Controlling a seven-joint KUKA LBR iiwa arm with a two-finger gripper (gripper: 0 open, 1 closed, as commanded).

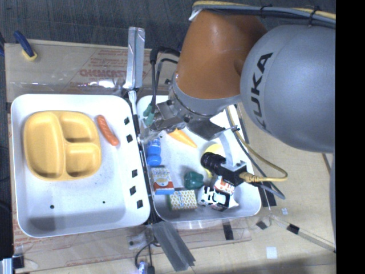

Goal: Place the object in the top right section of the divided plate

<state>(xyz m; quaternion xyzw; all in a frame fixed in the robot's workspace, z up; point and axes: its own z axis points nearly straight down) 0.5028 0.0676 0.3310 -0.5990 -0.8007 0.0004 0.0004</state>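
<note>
Grey arm (285, 84) lettered KUKA, end effector (149, 119) grip unclear over right bin (251, 207), yellow divided plate (61, 144) beside sausage (107, 130)

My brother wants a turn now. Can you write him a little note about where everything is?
Gripper: down at the left edge of the right bin; can't tell if it holds anything.
Yellow divided plate: in the left bin, all its sections bare.
Orange sausage: lying in the left bin just right of the plate, not on it.
Right bin: orange carrot, blue bottle, small boxes and other toys.
Done: nothing placed yet.
Left: get an object into the plate's top right section.
</note>
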